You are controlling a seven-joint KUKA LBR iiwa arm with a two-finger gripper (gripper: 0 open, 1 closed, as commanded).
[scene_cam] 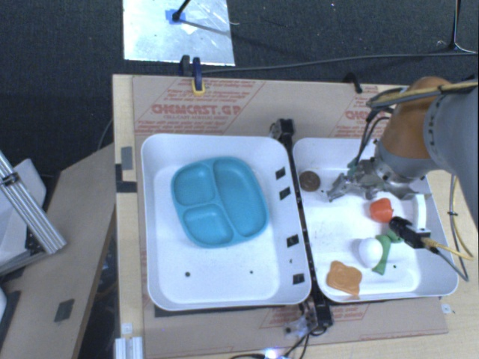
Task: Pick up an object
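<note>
Over the right bin [434, 279], my gripper [339, 188] hangs low at the bin's upper middle, pointing left. A brown disc [309, 179] lies just left of it, apart from it. Just right of and below the gripper, close under the wrist, sits a red-orange piece [381, 209]. Nearer the front lie a white ball [368, 250], a green curved piece [385, 251] touching the ball's right side, and an orange lump [343, 277] in the front left corner. I see nothing held.
The left bin [161, 275] holds a blue divided plate [219, 200]. A black divider with clips [296, 208] runs between the two bins. The arm's orange band [408, 129] reaches in from the right, above the right bin's far side.
</note>
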